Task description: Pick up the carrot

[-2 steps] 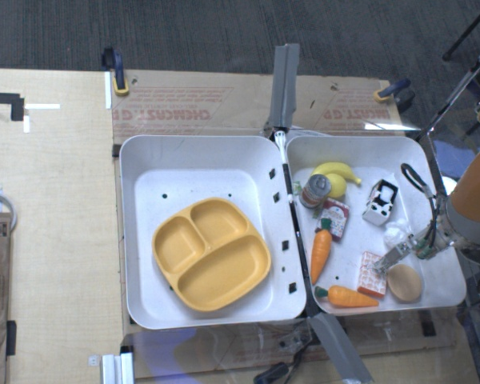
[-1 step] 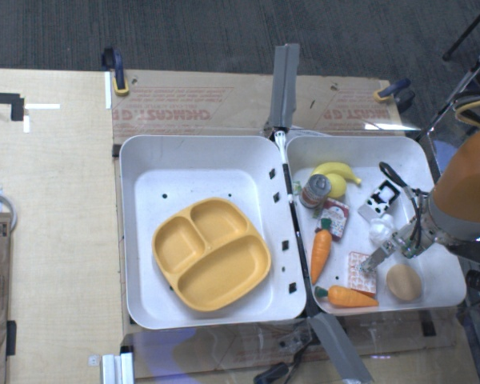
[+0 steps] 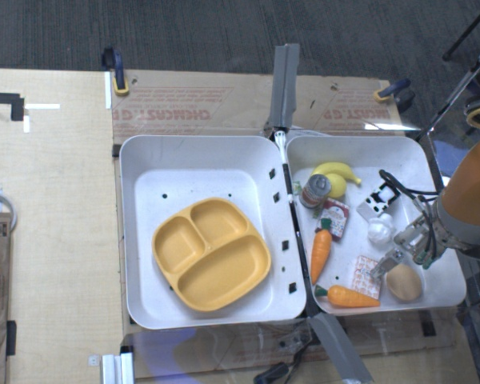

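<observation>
A: Where the two white bins sit side by side, what does the left bin [image 3: 140, 238] hold?

B: One item — a yellow plastic plate [image 3: 212, 254], glossy, rounded, moulded into three compartments.

A: And the right bin [image 3: 432, 166]?

B: Carrots, two, orange with green tops: an upright carrot [image 3: 321, 252] against the left wall, tapering toward the bin's near edge, and a lying carrot [image 3: 350, 297] along the front wall. Banana [image 3: 337, 172], one, smooth and yellow, at the back. Can [image 3: 316, 190], one, round, metallic lid, just beside the banana. Red packet [image 3: 335, 216], one, flat. Black-and-white object [image 3: 376, 202], one. Tan rounded lump [image 3: 403, 282], one, matte. Printed card [image 3: 366, 274], one, flat.

A: Gripper?

B: Gripper [image 3: 388, 264], metal, low over the right bin, between card and lump — apart from both carrots. Open or closed: cannot tell.
</observation>
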